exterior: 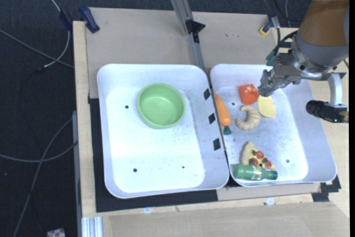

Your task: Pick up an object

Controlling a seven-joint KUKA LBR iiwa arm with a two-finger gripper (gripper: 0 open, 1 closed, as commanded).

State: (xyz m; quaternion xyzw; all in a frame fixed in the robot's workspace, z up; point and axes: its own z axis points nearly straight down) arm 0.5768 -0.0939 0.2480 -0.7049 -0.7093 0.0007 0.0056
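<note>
Robot gripper [265,89] lowered into the right bin [310,166], just above a red block [248,92] and yellow piece [267,107]; finger opening cannot be told

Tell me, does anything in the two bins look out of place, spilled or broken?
Nothing stands out. The green bowl sits upright in the left bin. In the right bin lie a carrot, a croissant, a pizza slice and a green bottle on its side at the front rim. No damage shows.
</note>
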